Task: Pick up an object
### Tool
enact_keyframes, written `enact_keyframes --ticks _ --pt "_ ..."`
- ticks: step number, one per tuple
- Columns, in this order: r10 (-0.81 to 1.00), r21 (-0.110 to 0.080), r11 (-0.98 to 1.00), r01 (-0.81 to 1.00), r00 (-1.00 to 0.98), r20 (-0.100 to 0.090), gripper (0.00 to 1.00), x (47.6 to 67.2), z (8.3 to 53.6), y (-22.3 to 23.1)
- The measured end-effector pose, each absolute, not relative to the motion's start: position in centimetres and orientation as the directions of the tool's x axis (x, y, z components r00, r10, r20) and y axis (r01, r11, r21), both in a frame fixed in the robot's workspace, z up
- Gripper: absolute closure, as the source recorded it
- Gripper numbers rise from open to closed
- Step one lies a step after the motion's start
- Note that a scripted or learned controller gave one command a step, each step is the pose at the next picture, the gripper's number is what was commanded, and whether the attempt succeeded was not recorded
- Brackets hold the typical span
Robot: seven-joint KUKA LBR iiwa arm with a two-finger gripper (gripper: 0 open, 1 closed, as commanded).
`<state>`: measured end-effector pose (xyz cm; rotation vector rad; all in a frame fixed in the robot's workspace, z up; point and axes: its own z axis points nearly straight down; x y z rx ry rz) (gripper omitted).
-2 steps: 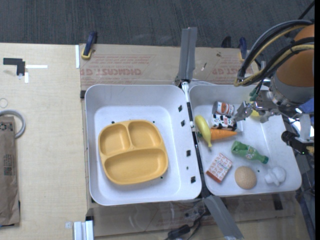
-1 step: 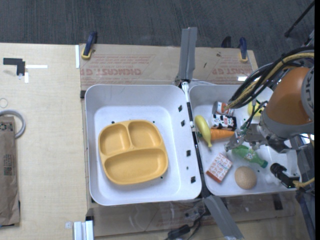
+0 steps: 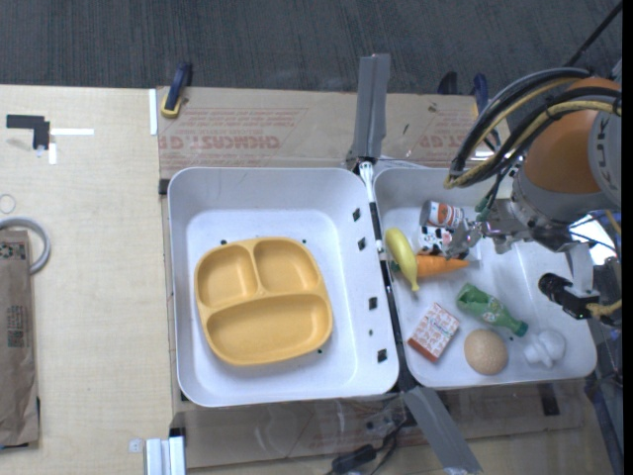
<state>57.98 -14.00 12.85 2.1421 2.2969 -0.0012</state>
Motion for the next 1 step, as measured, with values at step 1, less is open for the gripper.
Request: enact_keyframes --ticks 1 --pt "0.991 -0.002 -0.134 0.991 0.134 -0.001 0.0 56.03 17.12 -10.9"
